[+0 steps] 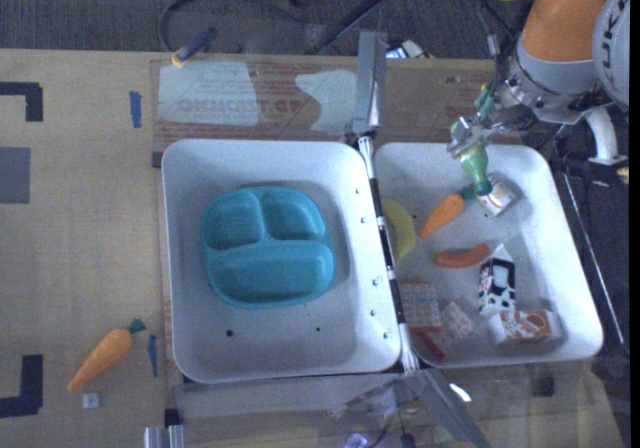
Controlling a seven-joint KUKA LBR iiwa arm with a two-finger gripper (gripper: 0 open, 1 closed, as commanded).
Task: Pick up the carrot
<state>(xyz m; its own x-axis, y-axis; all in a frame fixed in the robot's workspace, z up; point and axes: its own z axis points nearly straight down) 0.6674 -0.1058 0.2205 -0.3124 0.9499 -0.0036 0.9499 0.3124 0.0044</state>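
Approach step: two-finger gripper (468,141) hovered over the right white bin (570,266), just above the small orange plastic carrot (441,215) lying near the bin's left side. Couldn't tell its state. Next: descend onto the carrot and grasp.

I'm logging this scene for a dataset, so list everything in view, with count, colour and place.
Bins: 2, white, side by side on the bench; left bin, right bin.
Divided plate: 1, blue, in the left bin.
Carrot in the right bin: 1, orange, near the bin's middle.
Carrot on the bench: 1, orange, left of the bins.
Sausage-like item: 1, orange-red, right bin.
Yellow item: 1, at the right bin's left edge.
Cow-print carton: 1, black and white, right bin.
Small food packages: several, red and white, right bin's near side.
Gripper: 1, over the right bin's far side.
Arm: 1, grey and orange, upper right.
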